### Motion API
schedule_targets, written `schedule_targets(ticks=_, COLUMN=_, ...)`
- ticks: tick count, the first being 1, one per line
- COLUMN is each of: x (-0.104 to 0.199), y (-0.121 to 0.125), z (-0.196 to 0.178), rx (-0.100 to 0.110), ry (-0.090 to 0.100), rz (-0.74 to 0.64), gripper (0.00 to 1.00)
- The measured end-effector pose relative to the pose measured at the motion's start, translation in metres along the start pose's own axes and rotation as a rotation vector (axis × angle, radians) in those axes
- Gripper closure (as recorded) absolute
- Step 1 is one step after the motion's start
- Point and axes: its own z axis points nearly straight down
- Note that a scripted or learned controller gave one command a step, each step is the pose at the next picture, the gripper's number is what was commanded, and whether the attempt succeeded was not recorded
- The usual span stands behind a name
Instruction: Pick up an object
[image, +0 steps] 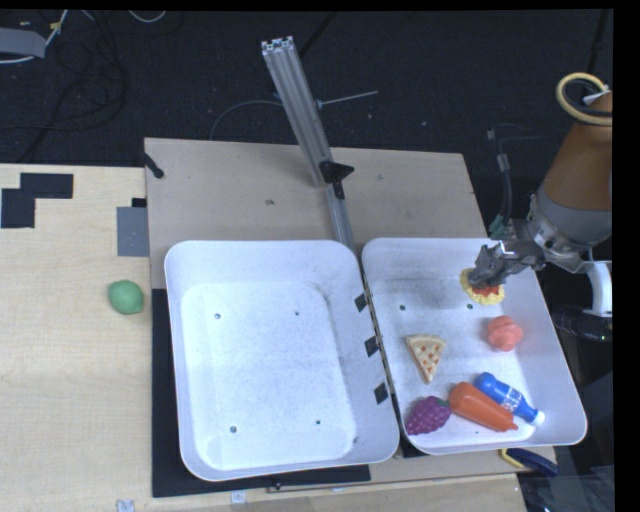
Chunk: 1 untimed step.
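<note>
The tool (489, 268) hangs low over the far part of the right bin (560, 420), directly above a small yellow-and-red toy (485, 291) that it touches or nearly touches; whether it has closed on the toy cannot be told. Nearer in the same bin lie a pink ball (504, 333), a pizza slice (427, 356), a purple grape bunch (427, 415), an orange carrot (480, 406) and a blue-and-white bottle (507, 396) just beside the carrot. The left bin (200, 265) adjoins it. A green ball (126, 297) rests on the surface (60, 380), well apart to the left.
</note>
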Motion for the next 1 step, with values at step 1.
schedule_targets(ticks=1, x=-0.0005, y=0.0000, z=-0.0090, rx=0.004, ry=0.001, rz=0.001, gripper=1.00)
